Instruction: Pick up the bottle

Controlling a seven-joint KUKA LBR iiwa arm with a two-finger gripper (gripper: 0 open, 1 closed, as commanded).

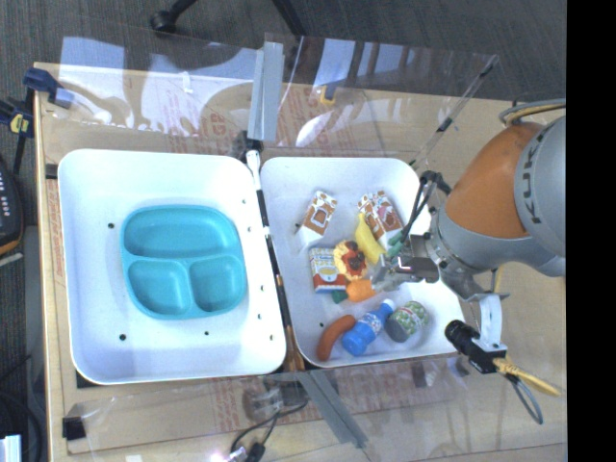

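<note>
A small blue bottle (370,328) with a white cap lies on its side near the front edge of the right bin (289,200). A brown sausage (334,337) lies to its left and a green-labelled can (408,320) to its right. My gripper (397,269) hangs over the right bin just behind the bottle, above an orange piece (358,291) and close to a yellow banana (368,243). The bottle lies free on the bin floor.
The right bin also holds two small cartons (320,213) (381,214) and a printed box (327,267). A teal divided tray (185,261) sits in the left bin (87,186). The arm's orange-banded wrist (500,195) covers the right bin's right side.
</note>
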